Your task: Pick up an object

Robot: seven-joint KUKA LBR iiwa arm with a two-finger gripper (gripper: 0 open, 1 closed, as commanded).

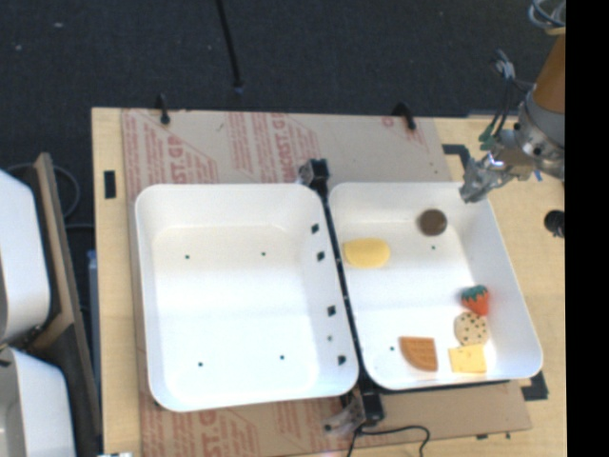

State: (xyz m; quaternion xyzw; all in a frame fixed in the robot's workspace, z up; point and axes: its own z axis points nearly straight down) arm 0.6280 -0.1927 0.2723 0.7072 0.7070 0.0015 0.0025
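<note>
The right bin holds a yellow oval piece, a dark brown round piece, a red strawberry-like piece, a speckled beige cookie, an orange-brown toast piece and a yellow cheese-like square. My gripper hangs at the bin's far right corner, up and to the right of the brown round piece. Nothing shows between its fingers.
The left bin lies beside the right one, joined by a black divider strip. Both rest on a cardboard sheet over a wooden bench. White furniture stands at the far left.
</note>
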